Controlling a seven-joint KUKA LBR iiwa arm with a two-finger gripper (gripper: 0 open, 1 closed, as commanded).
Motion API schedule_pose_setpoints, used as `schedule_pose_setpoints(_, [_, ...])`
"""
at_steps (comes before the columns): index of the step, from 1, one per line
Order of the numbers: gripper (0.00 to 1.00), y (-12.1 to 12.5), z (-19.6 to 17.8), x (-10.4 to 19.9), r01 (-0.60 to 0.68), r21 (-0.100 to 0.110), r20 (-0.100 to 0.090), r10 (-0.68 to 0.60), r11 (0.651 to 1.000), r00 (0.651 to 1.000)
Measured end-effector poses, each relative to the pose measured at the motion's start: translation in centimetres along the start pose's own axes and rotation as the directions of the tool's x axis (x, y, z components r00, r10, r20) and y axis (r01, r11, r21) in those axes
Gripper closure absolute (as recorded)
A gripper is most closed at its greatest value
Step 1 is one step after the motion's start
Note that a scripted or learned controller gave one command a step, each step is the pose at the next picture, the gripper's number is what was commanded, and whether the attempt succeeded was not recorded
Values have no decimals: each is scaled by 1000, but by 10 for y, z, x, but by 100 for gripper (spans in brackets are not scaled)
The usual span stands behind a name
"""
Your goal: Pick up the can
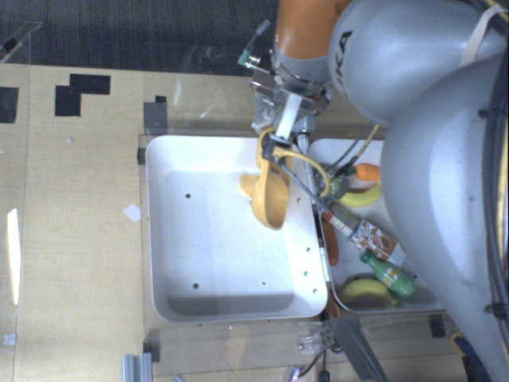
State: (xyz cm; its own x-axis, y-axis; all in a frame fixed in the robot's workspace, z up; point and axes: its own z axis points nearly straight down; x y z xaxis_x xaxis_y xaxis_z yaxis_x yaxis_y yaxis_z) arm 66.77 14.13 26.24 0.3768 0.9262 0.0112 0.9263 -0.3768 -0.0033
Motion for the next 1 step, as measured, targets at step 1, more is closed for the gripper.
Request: schedule_pose_setpoints(1, [100, 17, -12, -42, -47, 1, -5, 47, 999, 999])
